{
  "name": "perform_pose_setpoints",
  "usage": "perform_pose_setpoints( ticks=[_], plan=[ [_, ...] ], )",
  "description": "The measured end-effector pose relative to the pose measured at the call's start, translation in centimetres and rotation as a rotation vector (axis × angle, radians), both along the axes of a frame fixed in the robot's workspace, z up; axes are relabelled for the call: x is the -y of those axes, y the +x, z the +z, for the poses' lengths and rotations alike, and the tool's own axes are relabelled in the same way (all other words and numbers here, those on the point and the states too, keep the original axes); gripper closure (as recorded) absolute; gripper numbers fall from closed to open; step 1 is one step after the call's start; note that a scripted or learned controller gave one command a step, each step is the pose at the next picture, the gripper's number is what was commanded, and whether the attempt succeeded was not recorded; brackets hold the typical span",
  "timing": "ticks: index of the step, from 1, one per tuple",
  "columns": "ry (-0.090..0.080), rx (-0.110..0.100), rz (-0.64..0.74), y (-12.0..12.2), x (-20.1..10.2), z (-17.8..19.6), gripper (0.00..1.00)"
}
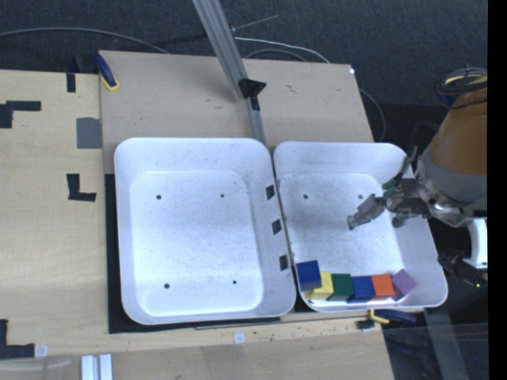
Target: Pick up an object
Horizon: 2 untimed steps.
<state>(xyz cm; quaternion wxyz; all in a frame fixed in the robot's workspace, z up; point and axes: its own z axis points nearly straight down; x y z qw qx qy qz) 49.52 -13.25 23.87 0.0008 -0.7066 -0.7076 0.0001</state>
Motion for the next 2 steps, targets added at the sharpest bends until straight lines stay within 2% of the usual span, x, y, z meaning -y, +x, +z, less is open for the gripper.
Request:
perform_pose_setpoints(
  ticks=[1, 2],
  plan=[
    [-0.002, 0.01, 0.003, 5.5, -3.5, 15.5, 0.0],
    [-0.004, 0.01, 0.003, 16.8, -5.2, 24.7, 0.0]
  ],
)
